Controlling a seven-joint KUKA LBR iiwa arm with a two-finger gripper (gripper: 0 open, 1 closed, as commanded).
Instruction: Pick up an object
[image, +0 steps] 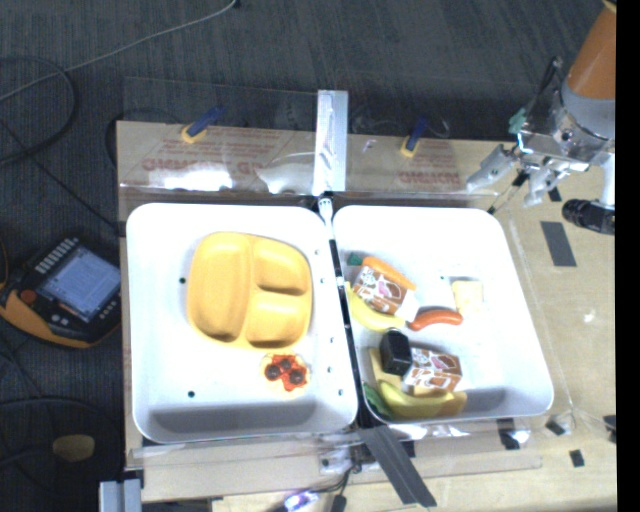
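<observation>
Two white bins sit side by side on the surface (580, 320), and from my seat the pickable things are split between them: the left bin (160, 260) holds a yellow divided tray (248, 288) lying flat near its middle, with a small red-and-black cluster (287, 371) just below it, while the right bin (510, 290) carries a crowd of toy food pushed toward the divider. I read a banana (415, 402) along the near wall with a black piece (394, 352) and a printed carton (433, 371) resting on it, a second printed carton (378, 289) higher up, a red sausage-like piece (437, 319) beside it, and a pale block (467, 293) lying apart. The claw (530, 172) hangs outside the right bin, above its far right corner over bare board, so I judge nothing is chosen yet; I cannot tell whether it is apart or together at this size. Clamps (203, 124) pin a clear sheet behind the bins, and a handheld pendant (68, 292) rests on dark carpet (60, 420) at left, with cables trailing.
</observation>
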